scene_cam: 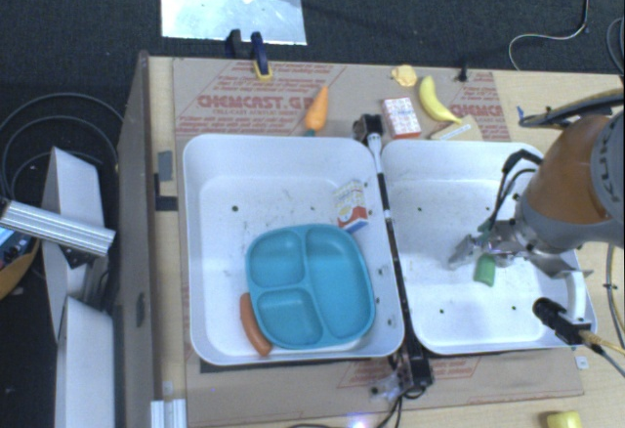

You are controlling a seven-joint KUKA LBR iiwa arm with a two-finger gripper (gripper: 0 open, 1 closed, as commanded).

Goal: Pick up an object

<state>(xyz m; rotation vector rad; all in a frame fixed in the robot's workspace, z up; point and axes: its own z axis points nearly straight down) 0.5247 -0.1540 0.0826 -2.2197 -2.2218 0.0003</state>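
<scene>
I have the arm (pixel 576 187) reaching in from the right, bent low over the right bin (pixel 439 177), and the gripper (pixel 480 248) sits down near the bin floor, towards the near right part of it. A small green block (pixel 485 269) lies just beneath and beside the fingertips, touching or nearly touching them. I cannot tell whether the fingers are apart or together from this slanted view, and I cannot see the block between them, so I would not call it held. I judge that block to be the target, since it is the single loose item in this bin and the gripper is right over it.

The left bin (pixel 225 172) carries the rest: a blue divided plate (pixel 308 284) lying flat in its near half, an orange sausage-shaped piece (pixel 254 323) wedged between the plate and the near left wall, and a small white carton (pixel 353 204) leaning at the plate's far right corner. On the cardboard beyond the bins lie a carrot (pixel 315 109), a banana (pixel 435 101) and a small box (pixel 400 116), well apart from the gripper and, I think, out of play.
</scene>
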